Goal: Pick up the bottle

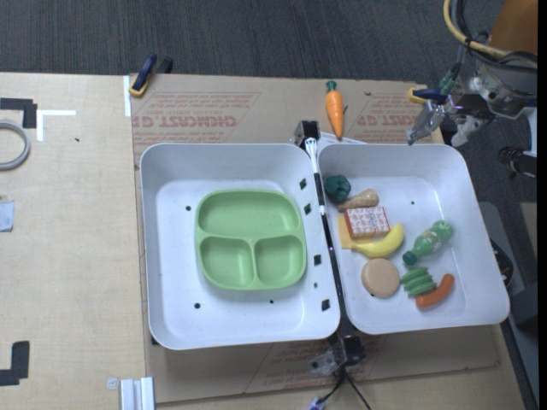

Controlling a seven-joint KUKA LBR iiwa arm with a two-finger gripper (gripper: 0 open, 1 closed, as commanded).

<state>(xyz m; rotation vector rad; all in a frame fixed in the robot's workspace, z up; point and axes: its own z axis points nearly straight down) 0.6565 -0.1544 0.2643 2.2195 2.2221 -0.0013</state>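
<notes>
Both white bins (162, 254) look like smooth moulded plastic with a faint sheen. The green divided tray (251, 241) is matt plastic. The bottle (430, 241) is clear greenish plastic, glossy, with a green cap. The banana (382, 243), the carrot (333, 108) and the red sausage (435, 291) look like smooth, slightly shiny toy plastic. The counter (68, 254) is pale wood with a matt finish, and a sheet of brown printed cardboard (214, 114) lies on it. The pincer (433, 118) shows bare metal parts.
</notes>
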